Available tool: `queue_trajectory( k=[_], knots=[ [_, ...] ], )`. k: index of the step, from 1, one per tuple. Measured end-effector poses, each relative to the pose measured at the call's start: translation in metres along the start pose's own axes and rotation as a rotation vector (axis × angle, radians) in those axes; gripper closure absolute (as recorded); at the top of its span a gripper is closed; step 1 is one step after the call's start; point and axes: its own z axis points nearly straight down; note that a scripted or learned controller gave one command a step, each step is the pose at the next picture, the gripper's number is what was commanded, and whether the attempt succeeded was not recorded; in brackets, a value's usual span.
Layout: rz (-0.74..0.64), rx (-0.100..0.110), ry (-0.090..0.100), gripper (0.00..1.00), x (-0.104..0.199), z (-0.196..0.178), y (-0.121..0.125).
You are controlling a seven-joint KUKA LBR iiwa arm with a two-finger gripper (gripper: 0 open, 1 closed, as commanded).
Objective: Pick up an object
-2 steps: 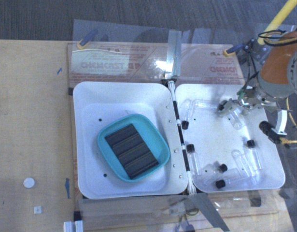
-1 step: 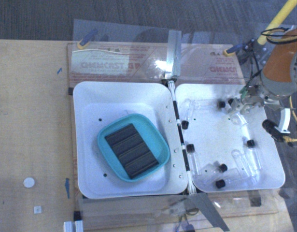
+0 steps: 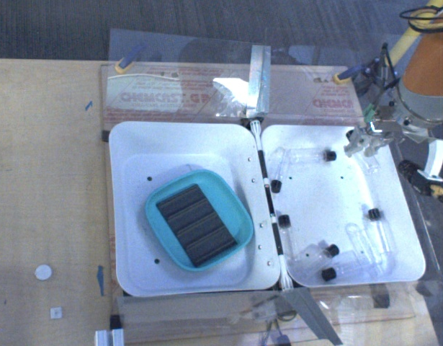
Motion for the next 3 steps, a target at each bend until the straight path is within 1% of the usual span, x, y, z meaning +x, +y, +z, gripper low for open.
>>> queue_trajectory(
  k=[1, 2, 3],
  knots=[
    [0.083, 0.0, 0.0, 1.0, 0.063, 0.005, 0.035],
    [0.151, 0.0, 0.0, 1.0, 0.108, -0.02, 0.044],
    [0.148, -0.003, -0.002, 1.0, 0.109, -0.031, 0.044]
  ],
)
